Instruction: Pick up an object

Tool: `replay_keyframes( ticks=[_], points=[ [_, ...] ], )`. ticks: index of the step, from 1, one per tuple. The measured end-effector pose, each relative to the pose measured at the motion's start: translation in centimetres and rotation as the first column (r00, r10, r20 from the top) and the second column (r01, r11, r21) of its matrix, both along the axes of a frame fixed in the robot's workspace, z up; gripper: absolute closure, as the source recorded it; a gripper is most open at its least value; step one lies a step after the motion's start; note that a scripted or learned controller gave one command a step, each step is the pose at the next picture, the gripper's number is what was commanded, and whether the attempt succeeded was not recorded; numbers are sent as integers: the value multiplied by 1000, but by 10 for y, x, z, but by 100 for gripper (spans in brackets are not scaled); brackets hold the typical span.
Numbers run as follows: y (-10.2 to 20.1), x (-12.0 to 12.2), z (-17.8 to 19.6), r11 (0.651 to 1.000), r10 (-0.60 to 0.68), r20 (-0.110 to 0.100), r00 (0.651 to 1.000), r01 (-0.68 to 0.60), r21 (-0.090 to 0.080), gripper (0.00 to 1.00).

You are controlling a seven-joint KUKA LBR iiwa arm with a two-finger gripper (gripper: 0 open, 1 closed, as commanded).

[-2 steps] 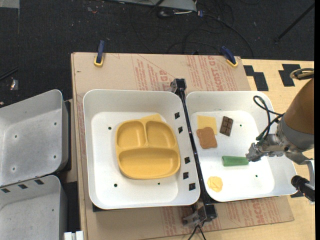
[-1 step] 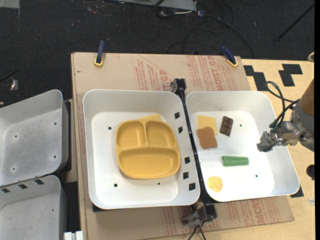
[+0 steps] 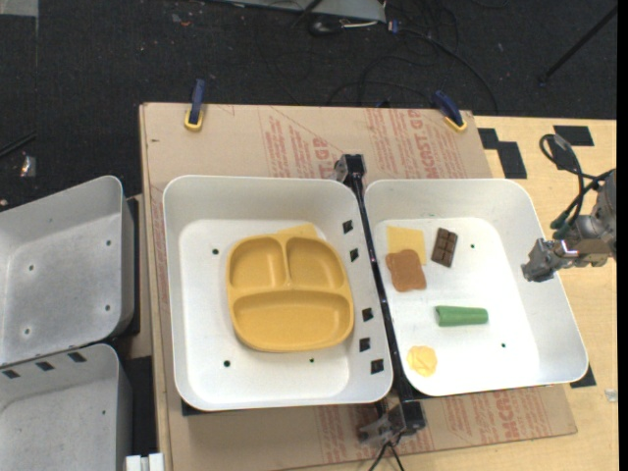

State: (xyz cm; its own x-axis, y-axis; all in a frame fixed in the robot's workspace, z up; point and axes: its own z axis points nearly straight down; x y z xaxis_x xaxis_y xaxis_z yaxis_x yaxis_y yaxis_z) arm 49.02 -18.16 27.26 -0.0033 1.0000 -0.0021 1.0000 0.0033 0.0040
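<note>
The right bin (image 3: 510,214) holds several small items: a pale yellow square (image 3: 405,238), a brown toast-like piece (image 3: 405,270), a dark chocolate bar (image 3: 445,247), a green cylinder (image 3: 461,315) and a yellow round piece (image 3: 423,360). My gripper (image 3: 541,262) hangs at the right rim of this bin, to the right of the green cylinder and apart from every item. Nothing shows between its fingers.
The left bin (image 3: 196,214) bears a yellow compartment tray (image 3: 290,292). A black divider (image 3: 368,263) runs between the two bins. White panels (image 3: 59,253) lie off the bench to the left. Cables (image 3: 574,170) trail near the arm at the right.
</note>
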Motion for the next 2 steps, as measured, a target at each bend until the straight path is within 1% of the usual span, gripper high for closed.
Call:
replay_keyframes(
  ticks=[1,2],
  points=[
    [54,21,-6,1000,4,-3,1000,-4,3,100],
    [110,22,-15,1000,3,-5,1000,-3,3,100]
  ],
)
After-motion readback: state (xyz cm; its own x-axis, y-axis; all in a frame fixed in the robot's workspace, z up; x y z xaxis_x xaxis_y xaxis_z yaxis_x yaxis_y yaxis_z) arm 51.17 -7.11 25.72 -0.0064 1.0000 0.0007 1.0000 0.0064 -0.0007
